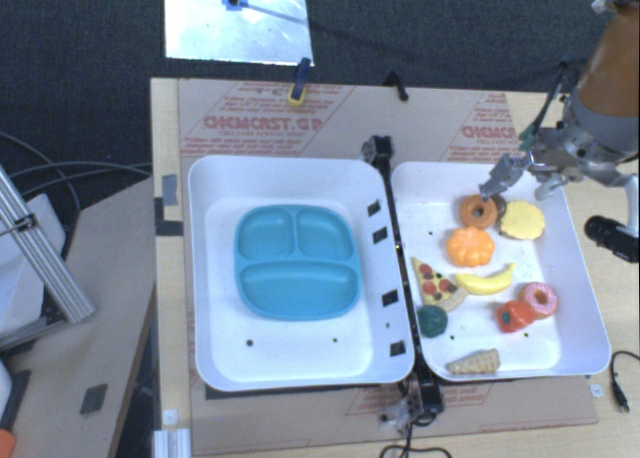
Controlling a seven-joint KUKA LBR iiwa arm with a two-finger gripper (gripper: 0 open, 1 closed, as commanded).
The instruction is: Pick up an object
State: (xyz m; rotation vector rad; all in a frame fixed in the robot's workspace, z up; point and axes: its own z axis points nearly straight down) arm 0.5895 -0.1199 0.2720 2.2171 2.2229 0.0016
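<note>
2 shallow white bins are set side by side on the surface, evidently so that goods can be sorted from one to the other. The left bin carries a blue divided tray, laid flat near its centre. The right bin carries the loose toy foods: a brown doughnut, a yellow biscuit, an orange pumpkin, a banana, a pizza slice, a green ball, a pink doughnut touching a red piece, and a cone. These are spread mostly apart, which should favour single grasps. The gripper is positioned above the bin's far end, just over the brown doughnut and the biscuit. Its fingers are seen spread apart, with nothing between them. No object is judged to have been picked up yet.
</note>
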